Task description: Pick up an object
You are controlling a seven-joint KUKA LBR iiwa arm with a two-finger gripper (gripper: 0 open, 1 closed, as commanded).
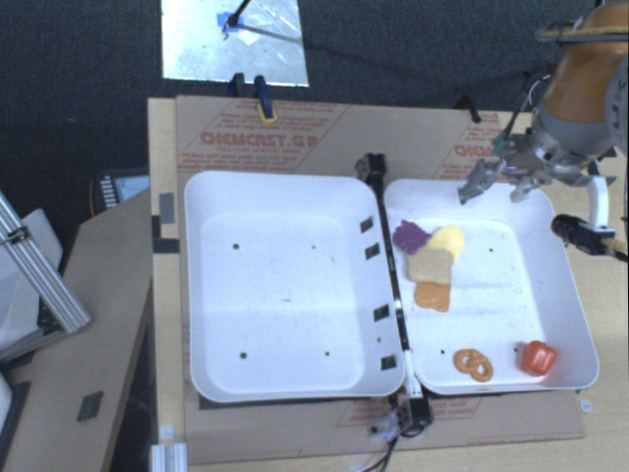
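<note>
My gripper (496,186) hangs over the back rim of the right bin (560,293), its two fingers spread apart with nothing between them. Below and to its left, against the bin's left side, lies a cluster: a purple piece (410,235), a yellow piece (447,239), a tan slice (431,265) and an orange piece (432,295). Close to the front rim lie a small pretzel (474,364) and a red pepper-like object (537,358).
The left bin (285,283) sits beside the right one, joined by a black-clipped divider (385,264). Both rest on a cardboard sheet (295,136). A silver panel (234,28) lies at the back, and a metal rail (29,264) at the far left.
</note>
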